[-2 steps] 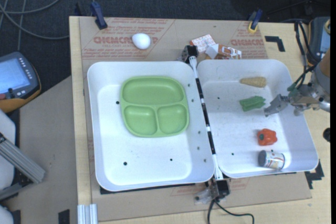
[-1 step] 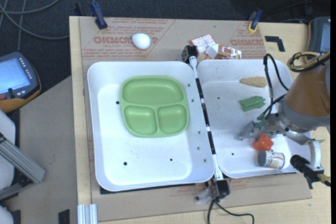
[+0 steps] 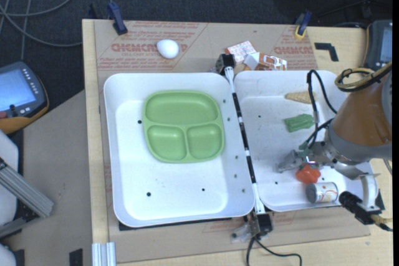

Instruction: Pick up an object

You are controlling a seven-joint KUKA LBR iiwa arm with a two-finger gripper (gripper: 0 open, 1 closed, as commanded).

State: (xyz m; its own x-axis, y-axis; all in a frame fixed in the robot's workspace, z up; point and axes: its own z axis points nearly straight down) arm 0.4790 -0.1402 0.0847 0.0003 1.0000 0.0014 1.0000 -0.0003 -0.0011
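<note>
1. Left bin (image 3: 124, 196): a green divided plate (image 3: 184, 124) fills its upper centre; the lower half of the floor lies open.
2. Right bin (image 3: 268, 134): the arm (image 3: 361, 128) covers the right side; the centre-left floor is free.
3. Obstacles at lower right: an orange object (image 3: 307, 174), a small can (image 3: 321, 193), a grey item (image 3: 288, 163).
4. Upper right: a green piece (image 3: 298, 123) and a tan cone (image 3: 299, 96).
5. Tabletop (image 3: 143, 47) along the upper frame: a white egg (image 3: 167, 48) and small cartons (image 3: 255, 59).

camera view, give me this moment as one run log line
arm: reaching into right bin | gripper: low over red object | can: lying beside it | green tray: in left bin
</note>
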